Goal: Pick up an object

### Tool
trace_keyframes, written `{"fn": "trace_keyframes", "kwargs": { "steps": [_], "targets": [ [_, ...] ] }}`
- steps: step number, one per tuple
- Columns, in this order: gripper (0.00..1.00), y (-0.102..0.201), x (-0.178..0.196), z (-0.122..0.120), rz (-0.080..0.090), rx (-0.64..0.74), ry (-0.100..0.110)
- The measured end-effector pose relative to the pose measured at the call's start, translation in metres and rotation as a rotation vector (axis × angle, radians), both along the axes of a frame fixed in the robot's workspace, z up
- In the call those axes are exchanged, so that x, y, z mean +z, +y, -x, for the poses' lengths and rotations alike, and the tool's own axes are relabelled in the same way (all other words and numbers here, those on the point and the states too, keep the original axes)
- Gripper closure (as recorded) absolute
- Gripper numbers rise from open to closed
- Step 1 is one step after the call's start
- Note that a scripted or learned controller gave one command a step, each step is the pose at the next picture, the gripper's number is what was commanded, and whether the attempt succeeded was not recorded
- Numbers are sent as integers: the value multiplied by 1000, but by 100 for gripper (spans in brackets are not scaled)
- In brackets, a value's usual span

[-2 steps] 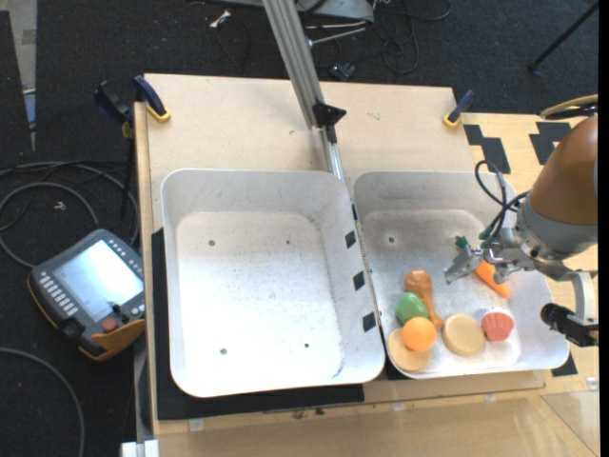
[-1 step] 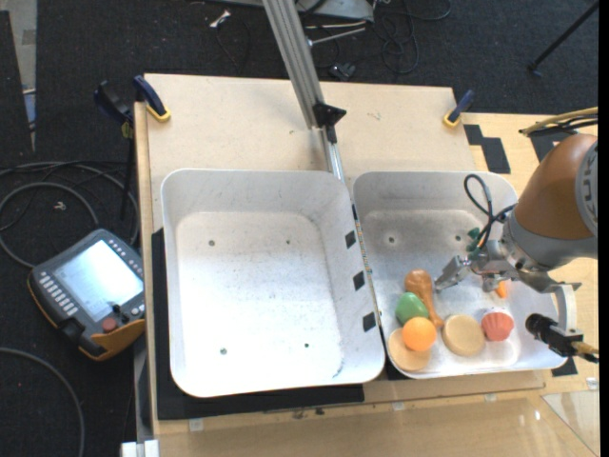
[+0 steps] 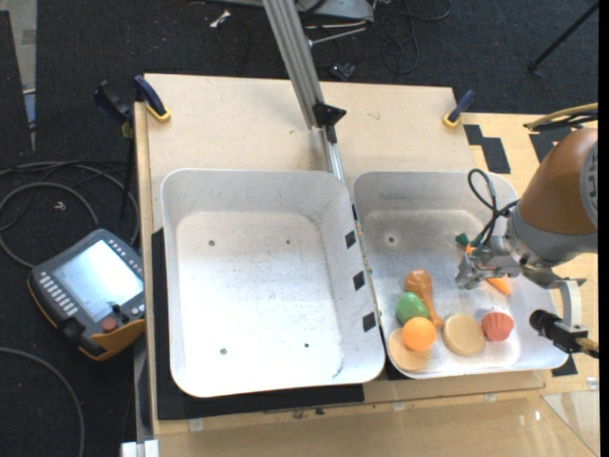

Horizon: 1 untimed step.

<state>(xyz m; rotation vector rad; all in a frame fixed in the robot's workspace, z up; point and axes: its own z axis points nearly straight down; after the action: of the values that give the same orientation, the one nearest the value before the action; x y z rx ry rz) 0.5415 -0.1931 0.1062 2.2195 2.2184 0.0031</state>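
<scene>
The right bin [image 3: 419,198] holds several toy foods near its front: an orange ball [image 3: 419,334], a green piece [image 3: 411,307], a tan-brown piece [image 3: 420,285], a beige disc [image 3: 464,334] and a red piece [image 3: 497,327]. A small orange piece [image 3: 499,286] lies right beside the gripper. My gripper [image 3: 471,272] hangs low over the right side of this bin, just behind the beige disc and right of the brown piece. The wrist and cables cover its tips.
The left bin [image 3: 190,208] sits beside the right one, parted by a raised shared rim [image 3: 357,255]. A slanted metal pole [image 3: 295,50] rises at the back. A teach pendant [image 3: 90,293] lies on the floor at left. Clamps [image 3: 152,103] grip the board's back corners.
</scene>
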Motion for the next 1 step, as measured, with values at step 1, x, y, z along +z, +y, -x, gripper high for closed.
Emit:
{"fn": "trace_keyframes", "kwargs": {
  "steps": [1],
  "targets": [
    [100,-3,64,-3,2,3,-3]
  ]
}}
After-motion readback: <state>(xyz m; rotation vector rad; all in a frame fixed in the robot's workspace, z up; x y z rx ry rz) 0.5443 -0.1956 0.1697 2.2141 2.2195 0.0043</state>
